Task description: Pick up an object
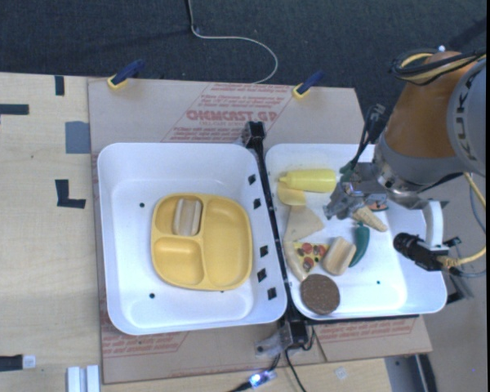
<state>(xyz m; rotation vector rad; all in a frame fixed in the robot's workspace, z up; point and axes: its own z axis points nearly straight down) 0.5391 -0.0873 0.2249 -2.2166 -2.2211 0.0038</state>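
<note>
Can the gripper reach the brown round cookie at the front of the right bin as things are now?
Probably yes. The brown round cookie lies uncovered near the front wall of the right bin, with nothing on top of it. The gripper hangs over the same bin, farther back. The bread piece lies just beside the cookie.

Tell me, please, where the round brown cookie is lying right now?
The round brown cookie lies in the right bin, at its near left corner, just below the pizza slice and the small bread roll.
</note>
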